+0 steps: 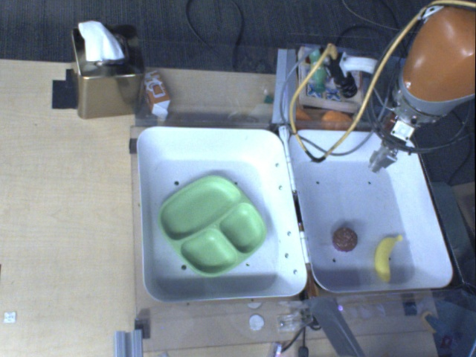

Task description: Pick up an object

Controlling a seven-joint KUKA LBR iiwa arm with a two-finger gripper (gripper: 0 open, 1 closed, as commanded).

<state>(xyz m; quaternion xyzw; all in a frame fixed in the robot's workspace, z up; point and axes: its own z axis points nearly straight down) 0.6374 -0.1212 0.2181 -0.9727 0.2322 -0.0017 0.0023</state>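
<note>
Spreading under everything is the pale wooden table (67, 222), bearing two white bins side by side. The left bin (149, 199) lies well to the left of the end effector (384, 157) and holds a green divided tray (213, 224). The right bin (327, 192) sits directly beneath the end effector, which hangs above its far right part, well clear of the floor. How far open it stands is something I cannot tell, since it is small, blurred and seen from above; nothing appears to be held in it.

The likely targets both lie toward the near edge, well apart from the end effector. The yellow banana (384, 257) is almost straight below it in the camera view, with its long axis running near-to-far and slightly tilted. The small round brown object (344, 238) sits just left of the banana, apart from it. The next move probably calls for travel toward the near edge, then descent.

The orange-banded arm (445, 54) is cut off at the right.
</note>
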